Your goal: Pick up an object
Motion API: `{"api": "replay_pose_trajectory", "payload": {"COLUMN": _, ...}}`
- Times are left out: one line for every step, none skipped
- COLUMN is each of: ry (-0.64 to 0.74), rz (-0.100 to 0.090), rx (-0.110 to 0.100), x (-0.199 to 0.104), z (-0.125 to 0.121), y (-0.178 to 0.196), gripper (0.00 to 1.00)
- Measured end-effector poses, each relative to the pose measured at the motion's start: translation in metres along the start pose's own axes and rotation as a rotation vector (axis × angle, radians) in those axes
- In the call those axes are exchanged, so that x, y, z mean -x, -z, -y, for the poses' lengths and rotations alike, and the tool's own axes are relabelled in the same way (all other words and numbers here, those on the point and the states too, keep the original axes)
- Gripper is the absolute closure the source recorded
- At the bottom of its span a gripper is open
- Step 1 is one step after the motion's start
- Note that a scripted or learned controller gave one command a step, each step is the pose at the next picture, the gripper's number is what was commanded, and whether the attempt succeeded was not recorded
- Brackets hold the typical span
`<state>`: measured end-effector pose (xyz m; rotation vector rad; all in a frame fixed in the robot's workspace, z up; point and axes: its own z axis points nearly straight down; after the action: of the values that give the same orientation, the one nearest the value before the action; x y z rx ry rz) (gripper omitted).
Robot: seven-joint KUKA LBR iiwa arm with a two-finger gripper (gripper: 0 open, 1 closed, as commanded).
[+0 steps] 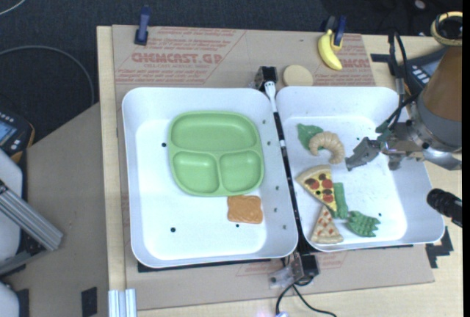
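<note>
- Two white bins are sitting side by side on the surface: left bin (147,183), right bin (396,198).
- One green divided tray (217,152) is lying in the left bin, one toast piece (244,209) just near of it.
- The arm is reaching in from the right, gripper (361,155) hanging low over the right bin; whether the jaws are open or closed I cannot tell.
- Candidate objects are lying left of it, apart: one croissant (327,143), two pizza slices (320,183) (325,227), two leafy greens (306,131) (361,221).
- One banana (330,51) is resting beyond the bins.

One fixed camera looks down at a slant on the counter (220,51); both white bins (147,183) fit in frame; the arm (448,99) enters from the right.
</note>
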<state>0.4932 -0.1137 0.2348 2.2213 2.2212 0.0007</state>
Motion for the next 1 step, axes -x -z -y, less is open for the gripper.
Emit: {"api": "replay_pose_trajectory", "payload": {"ry": 0.008, "rz": -0.005, "rx": -0.009, "x": -0.0841, "z": 0.0045, "y": -0.0533, "gripper": 0.0}}
